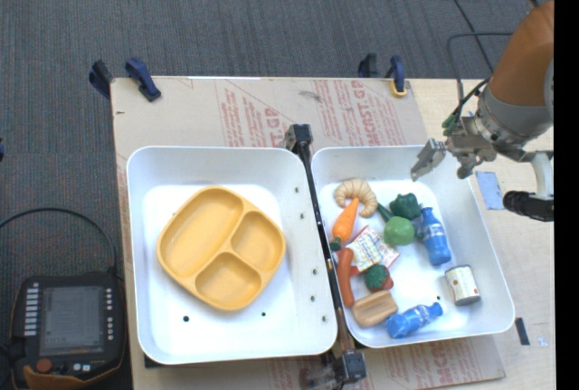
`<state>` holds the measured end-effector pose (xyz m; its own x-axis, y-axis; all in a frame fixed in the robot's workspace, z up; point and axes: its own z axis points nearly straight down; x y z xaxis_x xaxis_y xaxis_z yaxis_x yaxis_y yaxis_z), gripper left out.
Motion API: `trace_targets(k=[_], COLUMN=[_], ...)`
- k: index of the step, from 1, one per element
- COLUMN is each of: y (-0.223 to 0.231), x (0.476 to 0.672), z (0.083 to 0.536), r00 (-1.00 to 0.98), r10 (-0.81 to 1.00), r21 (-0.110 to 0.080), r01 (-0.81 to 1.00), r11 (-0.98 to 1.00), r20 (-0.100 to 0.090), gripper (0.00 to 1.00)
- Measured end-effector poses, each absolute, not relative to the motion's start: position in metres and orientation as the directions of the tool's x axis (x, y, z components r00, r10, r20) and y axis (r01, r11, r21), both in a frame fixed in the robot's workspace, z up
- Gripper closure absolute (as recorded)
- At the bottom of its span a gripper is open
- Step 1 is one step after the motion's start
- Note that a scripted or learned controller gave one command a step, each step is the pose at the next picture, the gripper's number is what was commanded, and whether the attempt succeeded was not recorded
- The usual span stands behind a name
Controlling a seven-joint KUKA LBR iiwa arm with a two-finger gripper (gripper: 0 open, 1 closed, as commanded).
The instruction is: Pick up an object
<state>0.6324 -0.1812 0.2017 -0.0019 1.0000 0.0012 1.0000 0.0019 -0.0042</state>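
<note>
The gripper (pixel 445 158) hangs over the right bin's (pixel 493 248) far edge, fingers apart and clamped on nothing. Small items (carrot (pixel 346 219), blue bottle (pixel 434 237), can (pixel 462 285)) lie inside the bin.

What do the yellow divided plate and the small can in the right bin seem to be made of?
The yellow divided plate looks like moulded plastic: one even colour, a soft matte sheen, rounded compartment walls. The small can looks like metal with a pale label, since its end shows a silvery rim; it may equally be a plastic toy, as the view is too coarse to tell.
</note>
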Motion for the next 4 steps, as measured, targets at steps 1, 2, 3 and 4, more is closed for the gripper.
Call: trace_targets(k=[1,2,3,4], y=[-0.166,-0.166,-0.165,-0.11], x=[0.643,0.644,0.644,0.622], z=[0.085,0.093,0.093,0.086], r00=[-0.003,-0.006,-0.006,-0.003], r10=[1.0,1.0,1.0,1.0], r21=[-0.003,-0.006,-0.006,-0.005], r01=[1.0,1.0,1.0,1.0], r11=[0.003,0.006,0.006,0.003], r20=[0.001,0.001,0.001,0.001], gripper=[0.0,1.0,0.0,0.0])
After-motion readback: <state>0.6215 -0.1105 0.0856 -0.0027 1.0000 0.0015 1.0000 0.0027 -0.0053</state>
